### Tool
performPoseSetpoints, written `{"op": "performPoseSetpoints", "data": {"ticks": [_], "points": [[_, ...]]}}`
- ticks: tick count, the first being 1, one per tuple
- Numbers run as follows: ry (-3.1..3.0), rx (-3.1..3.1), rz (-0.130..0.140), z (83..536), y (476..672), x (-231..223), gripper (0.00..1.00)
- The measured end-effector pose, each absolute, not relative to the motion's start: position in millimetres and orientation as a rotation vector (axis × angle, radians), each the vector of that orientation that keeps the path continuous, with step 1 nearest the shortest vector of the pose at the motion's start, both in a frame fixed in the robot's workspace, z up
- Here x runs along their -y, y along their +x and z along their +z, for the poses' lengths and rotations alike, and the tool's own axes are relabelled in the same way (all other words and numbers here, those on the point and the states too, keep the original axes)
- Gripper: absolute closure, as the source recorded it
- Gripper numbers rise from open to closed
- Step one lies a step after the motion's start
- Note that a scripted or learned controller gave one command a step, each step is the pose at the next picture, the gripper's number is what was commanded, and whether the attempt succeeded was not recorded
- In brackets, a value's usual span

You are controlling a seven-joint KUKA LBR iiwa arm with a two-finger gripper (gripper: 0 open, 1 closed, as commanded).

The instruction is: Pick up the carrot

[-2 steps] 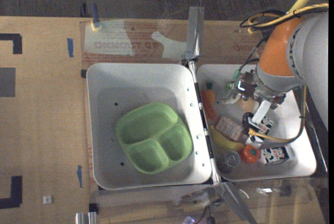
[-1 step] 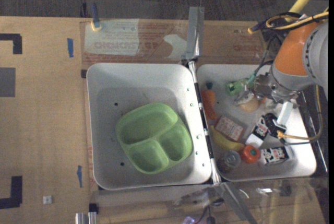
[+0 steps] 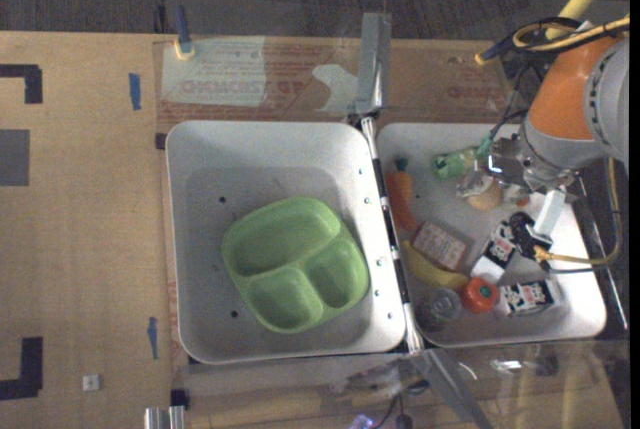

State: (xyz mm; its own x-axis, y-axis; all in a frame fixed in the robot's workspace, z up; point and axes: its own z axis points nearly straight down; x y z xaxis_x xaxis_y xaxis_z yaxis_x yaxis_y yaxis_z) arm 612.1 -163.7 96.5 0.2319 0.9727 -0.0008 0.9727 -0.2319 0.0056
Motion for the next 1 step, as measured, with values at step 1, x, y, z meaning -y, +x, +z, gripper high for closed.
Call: {"op": "performPoseSetpoints", "data": {"ticks": [1], "points": [[2.462, -1.944, 0.005, 96.6, 612.2, 163.5, 0.00]]}}
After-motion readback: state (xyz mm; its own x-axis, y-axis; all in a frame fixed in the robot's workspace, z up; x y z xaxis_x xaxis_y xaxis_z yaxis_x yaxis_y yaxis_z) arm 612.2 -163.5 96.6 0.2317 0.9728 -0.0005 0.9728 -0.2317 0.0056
